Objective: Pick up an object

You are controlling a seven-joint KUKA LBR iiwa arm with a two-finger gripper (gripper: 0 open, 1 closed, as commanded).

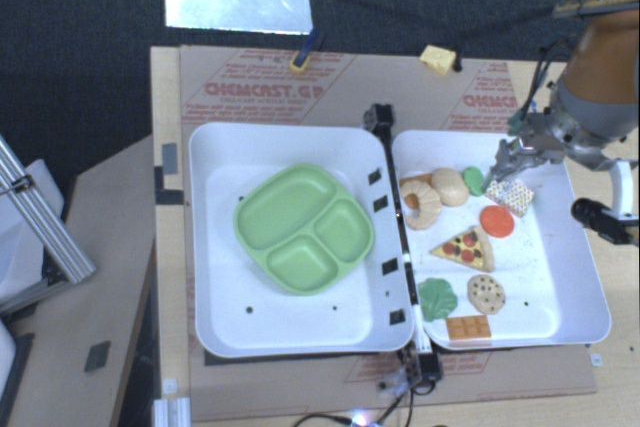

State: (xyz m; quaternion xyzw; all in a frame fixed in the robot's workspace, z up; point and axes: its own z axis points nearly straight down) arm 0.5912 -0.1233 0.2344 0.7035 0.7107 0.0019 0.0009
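Brown cardboard printed with red lettering is laid across the bench [330, 80] beneath two shallow white plastic bins. In the left bin [215, 315] a pale green divided plate [303, 228] with three rounded compartments is set at a tilt to the bin's edges. The right bin [575, 300] is scattered with small toy foods: a ridged tan pastry [420, 203], a smooth beige bun [449, 186] touching it, a small green piece [473, 180] just beside the bun, a flat orange-red disc [497, 221], a triangular pizza slice [464, 248] dotted red, a crinkled green leaf [437, 297], a round speckled cookie [486, 292] and a rectangular orange waffle [468, 327] gridded with squares. A white wafer with a speckled pattern [513, 197] lies near the bin's far wall, just above the disc.

The grey arm [598, 85], smooth and rounded, is brought in from the right. The gripper [506, 165] is lowered at the far end of the right bin, its metal tips close to the patterned wafer and the green piece. How far the gripper is spread cannot be told, as its tips are small and blurred; possibly the wafer is touched, but nothing is seen held.
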